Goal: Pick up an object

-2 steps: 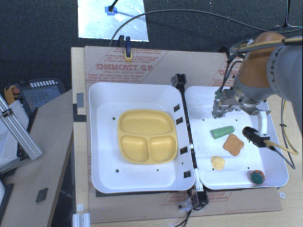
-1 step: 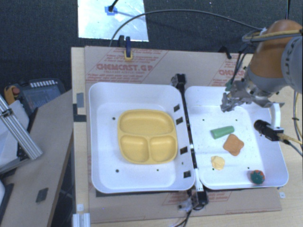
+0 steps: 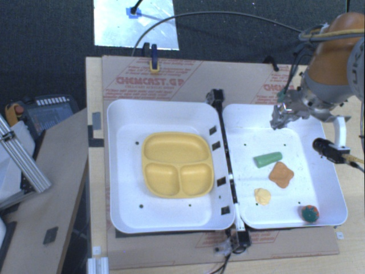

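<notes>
At the far left, beside the table [image 3: 68, 153], stands a dark control pendant [image 3: 48, 116] with a red button, and below it an aluminium profile bar [image 3: 23, 158] lies at a slant. On the table, the left white bin [image 3: 122, 121] carries a yellow divided plate [image 3: 174, 164] with three compartments; it lies flat near the middle of this bin. Behind the bins, a sheet of brown cardboard [image 3: 188, 76] with red print covers the table, and a yellow-blue clamp [image 3: 154, 59] sits at its far edge. Further back there is a shiny metal sheet [image 3: 137, 13] on the dark floor.

Between the two bins runs a black hinge strip [image 3: 222, 153] — it separates them fully. The right white bin [image 3: 251, 119] holds four small things, all in its near half: a green cylinder [image 3: 268, 159], just beside it an orange toy piece [image 3: 281, 174], a pale yellow piece [image 3: 262, 196] a little nearer to the camera, and a green-red ball [image 3: 309, 213] in the near right corner. The green cylinder and the orange piece are almost touching; the others lie apart.

The claw [image 3: 279, 119] hangs over the far part of the right bin, well apart from all four things, with nothing between it and them. Whether its fingers are apart or together I cannot tell — they are too small and blurred. The grey arm with orange band [image 3: 336, 44] enters from the right, with cables around it.
</notes>
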### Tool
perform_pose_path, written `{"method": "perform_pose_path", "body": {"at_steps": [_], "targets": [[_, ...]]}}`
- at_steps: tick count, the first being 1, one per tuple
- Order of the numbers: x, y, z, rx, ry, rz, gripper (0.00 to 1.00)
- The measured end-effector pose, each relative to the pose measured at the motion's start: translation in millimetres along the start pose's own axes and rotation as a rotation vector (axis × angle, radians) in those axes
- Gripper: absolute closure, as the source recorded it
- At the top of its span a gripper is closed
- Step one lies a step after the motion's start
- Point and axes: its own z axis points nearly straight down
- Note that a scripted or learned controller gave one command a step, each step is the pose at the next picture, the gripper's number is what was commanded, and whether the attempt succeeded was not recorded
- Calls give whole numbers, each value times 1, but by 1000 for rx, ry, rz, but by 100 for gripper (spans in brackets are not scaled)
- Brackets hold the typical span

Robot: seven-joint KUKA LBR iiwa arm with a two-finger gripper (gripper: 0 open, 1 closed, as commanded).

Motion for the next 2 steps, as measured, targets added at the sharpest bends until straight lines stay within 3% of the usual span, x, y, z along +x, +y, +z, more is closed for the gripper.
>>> {"method": "perform_pose_path", "body": {"at_steps": [2], "targets": [[107,-24,-12,4,3,-7,100]]}}
